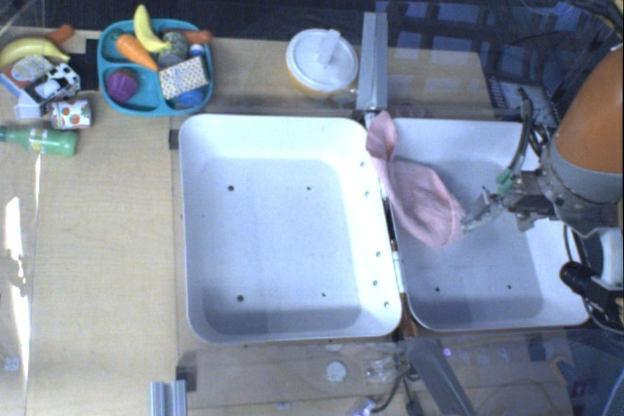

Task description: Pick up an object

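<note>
Tool [480,208] hangs beside pink cloth [425,200], finger state unclear; it should pinch a raised fold.

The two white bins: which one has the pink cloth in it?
The right bin, nearest the end effector. The pink cloth lies along its left side, draped over the wall; the left bin lacks one.

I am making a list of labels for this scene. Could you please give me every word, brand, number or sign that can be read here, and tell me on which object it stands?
None can be read.
Small can: printed pattern, too blurred to read.
Checkered block in the blue tray: a pattern, no letters.
White lid, pink cloth, both bins: no visible text.
</note>
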Tool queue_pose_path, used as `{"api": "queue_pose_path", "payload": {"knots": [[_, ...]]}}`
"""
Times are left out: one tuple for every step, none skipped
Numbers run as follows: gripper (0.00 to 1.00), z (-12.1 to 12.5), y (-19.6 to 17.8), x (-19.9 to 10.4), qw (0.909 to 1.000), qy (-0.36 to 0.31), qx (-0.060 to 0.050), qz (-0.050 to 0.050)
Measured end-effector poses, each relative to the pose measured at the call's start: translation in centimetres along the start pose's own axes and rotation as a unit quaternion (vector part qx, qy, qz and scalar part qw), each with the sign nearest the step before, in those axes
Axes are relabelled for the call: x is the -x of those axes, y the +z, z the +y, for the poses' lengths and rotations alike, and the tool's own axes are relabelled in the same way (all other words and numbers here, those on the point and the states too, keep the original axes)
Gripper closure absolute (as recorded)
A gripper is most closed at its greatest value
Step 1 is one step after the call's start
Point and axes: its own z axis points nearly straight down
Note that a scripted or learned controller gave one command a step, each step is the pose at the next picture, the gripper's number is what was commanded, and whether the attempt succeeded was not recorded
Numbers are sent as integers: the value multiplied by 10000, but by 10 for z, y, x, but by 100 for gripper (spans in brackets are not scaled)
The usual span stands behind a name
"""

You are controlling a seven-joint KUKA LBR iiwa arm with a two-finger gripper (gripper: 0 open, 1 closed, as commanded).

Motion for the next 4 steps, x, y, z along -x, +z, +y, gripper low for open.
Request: {"api": "queue_pose_path", "payload": {"knots": [[0, 76, 129, -4, 9999, -159, 22, -4], [0, 93, 137, -8, 9969, -782, 87, -21], [0, 100, 128, 33, 9992, -392, 33, -10], [0, 103, 138, -11, 9977, -678, 81, -19]]}}
